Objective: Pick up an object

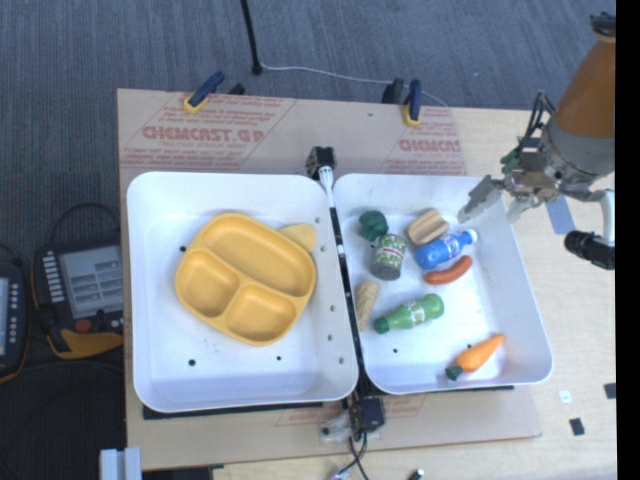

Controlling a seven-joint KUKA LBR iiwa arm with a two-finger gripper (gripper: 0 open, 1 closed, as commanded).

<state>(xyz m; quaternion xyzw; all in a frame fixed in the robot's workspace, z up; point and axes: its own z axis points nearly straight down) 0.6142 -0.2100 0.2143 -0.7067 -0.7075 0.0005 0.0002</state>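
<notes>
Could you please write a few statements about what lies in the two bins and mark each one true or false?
1. The yellow plastic divided plate lies in the left white bin. True.
2. The orange toy carrot with a green top lies in the left bin. False: it lies near the front right corner of the right white bin.
3. The blue plastic bottle with a white cap lies beside the small red toy sausage. True.
4. The green plastic bottle stands upright on the divided plate. False: it lies on its side in the right bin.
5. The end effector is over the right bin's far right corner. True.
</notes>
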